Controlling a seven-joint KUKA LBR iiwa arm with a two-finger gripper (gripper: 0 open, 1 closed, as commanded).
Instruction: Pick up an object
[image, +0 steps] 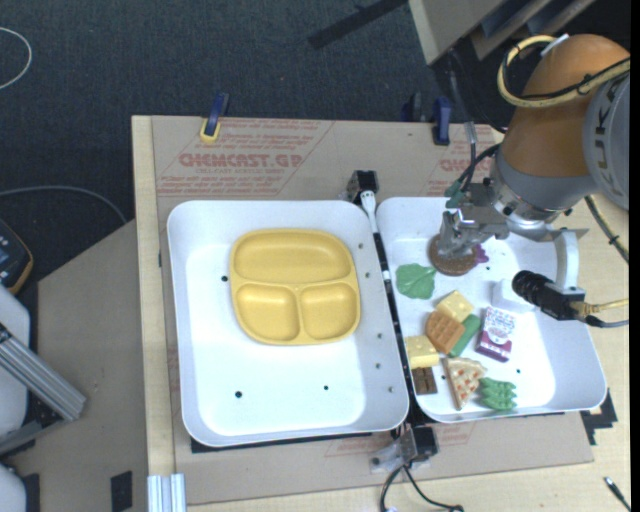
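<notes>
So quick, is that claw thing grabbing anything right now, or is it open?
Gripper: down in the right bin, right over a brown round object; whether it is open, closed or holding it cannot be told from this angle.

This place looks like a robotics lab or test room, not a home. The bench (300, 150) is a plain board still covered with printed protective film and fixed with clamps (211, 120) at its far edge. Two white bins (195, 300) sit side by side on it. Loose cables (60, 195) run over dark carpet (100, 60), and an aluminium frame piece (35, 375) stands at the left.
</notes>
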